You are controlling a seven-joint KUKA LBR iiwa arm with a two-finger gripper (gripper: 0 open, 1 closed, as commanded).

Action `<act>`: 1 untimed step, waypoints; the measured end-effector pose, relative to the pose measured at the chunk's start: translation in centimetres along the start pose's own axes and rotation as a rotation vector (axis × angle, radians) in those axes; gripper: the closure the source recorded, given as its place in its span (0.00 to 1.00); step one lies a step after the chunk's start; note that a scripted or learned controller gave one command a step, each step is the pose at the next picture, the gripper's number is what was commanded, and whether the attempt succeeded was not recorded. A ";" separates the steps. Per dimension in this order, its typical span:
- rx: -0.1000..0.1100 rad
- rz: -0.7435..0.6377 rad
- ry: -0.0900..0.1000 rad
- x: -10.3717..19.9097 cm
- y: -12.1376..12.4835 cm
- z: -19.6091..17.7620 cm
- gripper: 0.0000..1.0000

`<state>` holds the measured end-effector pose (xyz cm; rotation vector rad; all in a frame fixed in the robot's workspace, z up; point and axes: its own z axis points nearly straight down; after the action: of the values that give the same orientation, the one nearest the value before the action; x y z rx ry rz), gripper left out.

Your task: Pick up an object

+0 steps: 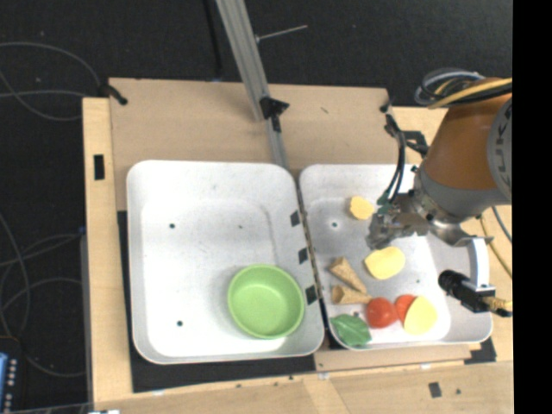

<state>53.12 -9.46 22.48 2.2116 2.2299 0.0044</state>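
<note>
Tool (385,228) low in right-hand shallow white bin (345,179); grip state impossible to tell. Pale yellow oval plastic piece (384,263) just beside it at six o'clock, long axis roughly two-to-eight o'clock.

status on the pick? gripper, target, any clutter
Gripper low in right bin, above yellow piece, nothing visibly held. Small yellow piece beside it. Tomato and green leaf near front.

Even, bright overhead light washes the two white bins (216,231) nearly to glare, with only faint shadows. The picture is soft and grainy; surroundings fall dark.
</note>
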 end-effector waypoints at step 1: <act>-0.001 -0.001 0.001 5.7 0.6 -1.3 1.00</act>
<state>53.66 -3.78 23.77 2.2108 2.2307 0.0058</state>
